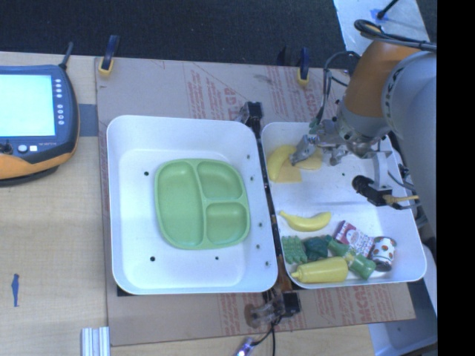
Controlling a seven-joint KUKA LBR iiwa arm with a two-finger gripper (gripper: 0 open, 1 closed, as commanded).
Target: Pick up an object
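My gripper [315,150] hangs low over the far part of the right bin [338,191]. It is right at the upper right edge of a pale yellow wedge [280,166] that lies against the bin's left wall. The gripper's body covers part of the wedge, so contact between them is unclear. A yellow banana [306,219] lies mid-bin, closer to the camera. Along the near edge lie a green broccoli piece [297,249], a long yellow vegetable [320,271], a red and white packet [355,239], a green piece [362,266] and a small brown and white can [384,251].
The left bin [130,199] holds a green divided plate [202,202]. A black part [369,190] juts over the right bin below the wrist. An orange-edged tablet pendant [33,121] lies at the far left of the bench. Clamps hold the cardboard's far edge.
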